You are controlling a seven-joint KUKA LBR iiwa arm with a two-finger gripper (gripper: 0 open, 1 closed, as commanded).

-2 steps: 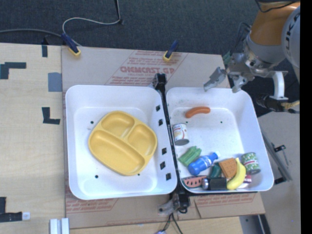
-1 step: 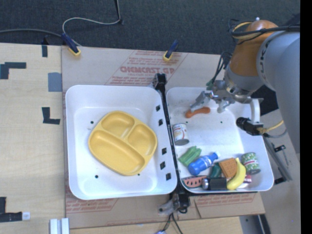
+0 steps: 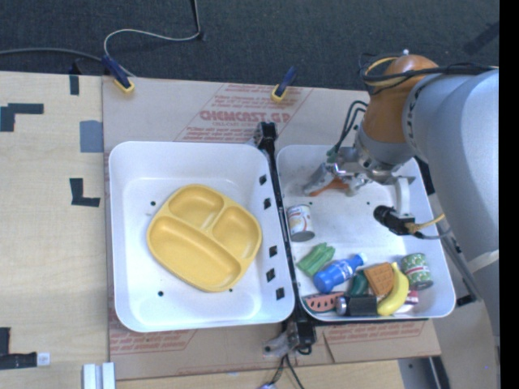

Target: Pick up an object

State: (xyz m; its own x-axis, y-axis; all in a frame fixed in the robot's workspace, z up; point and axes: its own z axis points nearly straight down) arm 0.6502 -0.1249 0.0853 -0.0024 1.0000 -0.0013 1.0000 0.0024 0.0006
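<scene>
We see the gripper (image 3: 350, 171) low in the upper part of the right bin (image 3: 357, 217), but cannot tell how its jaws stand. Something orange (image 3: 328, 186) lies just beside it. Lower right in that bin cluster a can (image 3: 299, 221), green piece (image 3: 315, 258), blue bottle (image 3: 338, 272) and banana (image 3: 396, 290). The left bin (image 3: 130, 217) holds a yellow divided plate (image 3: 204, 237).

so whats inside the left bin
The left bin holds one thing: a yellow divided tray, lying flat near its middle. Whatever lies under the tray is covered, so I can't tell.
</scene>
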